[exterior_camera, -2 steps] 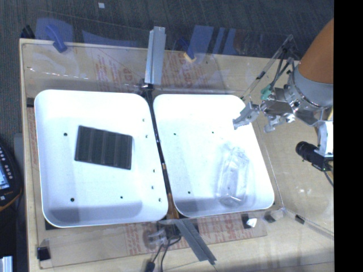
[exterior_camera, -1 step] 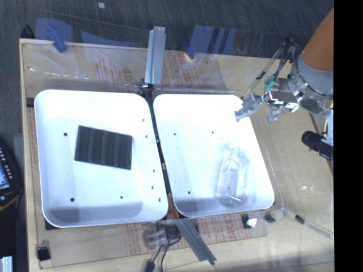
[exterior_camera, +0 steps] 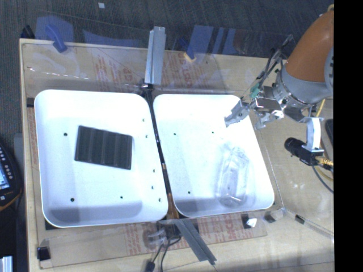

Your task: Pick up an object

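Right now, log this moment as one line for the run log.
end effector: over right bin rim, holding nothing | clear item: in right bin | dark pad: in left bin

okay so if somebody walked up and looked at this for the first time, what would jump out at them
Most likely the dark ribbed rectangular pad lying flat in the left bin, stark against the white. Next, the arm's orange band at the upper right, with the gripper hanging over the right bin's far right corner. Easy to miss is a clear plastic object, perhaps a bottle, lying in the right bin's near right part.
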